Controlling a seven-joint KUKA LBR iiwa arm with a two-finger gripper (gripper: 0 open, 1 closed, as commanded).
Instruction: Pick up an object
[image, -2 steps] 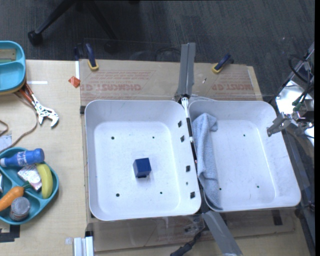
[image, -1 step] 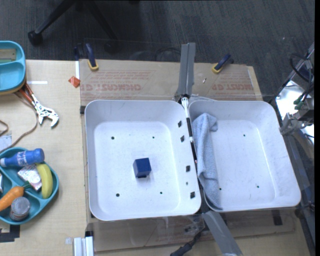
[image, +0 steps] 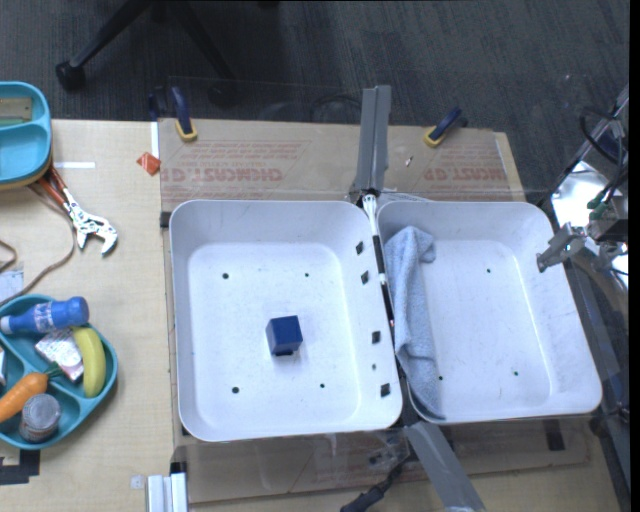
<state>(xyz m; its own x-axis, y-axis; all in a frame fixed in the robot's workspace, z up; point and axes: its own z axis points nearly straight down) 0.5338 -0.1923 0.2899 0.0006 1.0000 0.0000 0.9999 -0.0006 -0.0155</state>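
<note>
A small blue block (image: 285, 334) sits alone on the floor of the left bin (image: 190, 300), a little below that bin's middle and toward its lower half. It stands flat and touches none of the walls. Open white floor surrounds it on every side, with the widest room toward the bin's top wall and ample room to its left and right.

Just right of the left bin, the right bin (image: 560, 330) shares the middle seam. A grey cloth (image: 412, 310) lies crumpled along that seam, inside the right bin. It runs from near the top wall down to the lower corner and rides partly up the wall. The remaining floor of the right bin, further right of the left bin, is bare.

Well to the right of the left bin, at the right bin's outer rim, a piece of grey metal hardware (image: 568, 246) juts in from the edge. It is too blurred to identify, and whether the end effector is clenched or released cannot be told.

Left of the left bin, on the wooden counter (image: 120, 170), a wrench (image: 88, 226) lies beside a blue tray (image: 108, 370) of toy food. Above the left bin, yellow clamps (image: 184, 126) pin down a cardboard sheet (image: 290, 160).
</note>
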